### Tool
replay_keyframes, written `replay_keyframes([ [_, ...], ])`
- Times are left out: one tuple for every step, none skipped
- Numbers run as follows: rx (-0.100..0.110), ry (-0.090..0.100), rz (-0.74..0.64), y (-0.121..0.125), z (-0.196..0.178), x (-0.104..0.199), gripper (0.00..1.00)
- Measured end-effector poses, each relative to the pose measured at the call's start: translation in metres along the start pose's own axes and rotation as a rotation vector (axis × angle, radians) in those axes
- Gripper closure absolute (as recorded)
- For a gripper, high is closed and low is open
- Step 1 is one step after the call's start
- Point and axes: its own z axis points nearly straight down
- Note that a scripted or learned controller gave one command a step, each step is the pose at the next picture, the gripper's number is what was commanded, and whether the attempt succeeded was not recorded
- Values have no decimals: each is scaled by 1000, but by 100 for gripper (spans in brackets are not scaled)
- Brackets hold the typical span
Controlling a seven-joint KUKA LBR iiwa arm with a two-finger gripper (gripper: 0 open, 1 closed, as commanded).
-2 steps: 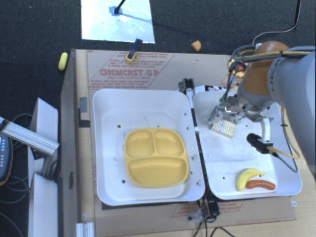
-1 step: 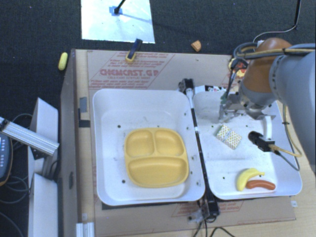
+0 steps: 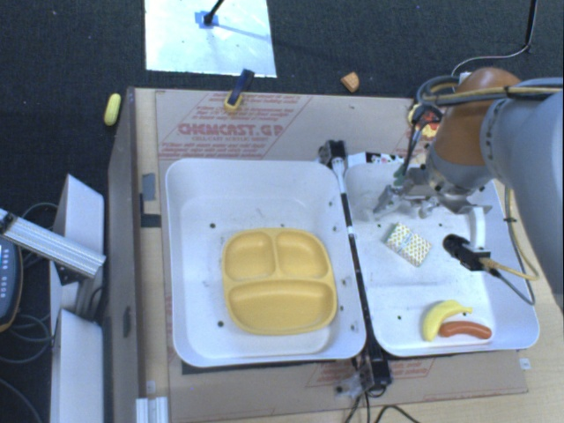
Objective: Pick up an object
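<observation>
Right bin point(image 3: 515, 324); claw point(image 3: 407, 199) above

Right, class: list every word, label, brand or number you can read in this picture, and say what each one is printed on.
"CHEMCAST GP", in red, on the brown board under the two bins.
Smaller red lines above and below that name: too small to read.
Red print on the board's front edge: blurred, unreadable.
The patterned packet in the right bin: no legible text.
</observation>
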Motion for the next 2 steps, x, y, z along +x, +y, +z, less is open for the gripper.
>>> replay_keyframes([
  [4,0,2,-33,11,-7,0],
  [1,1,1,-31,0,-6,100],
])
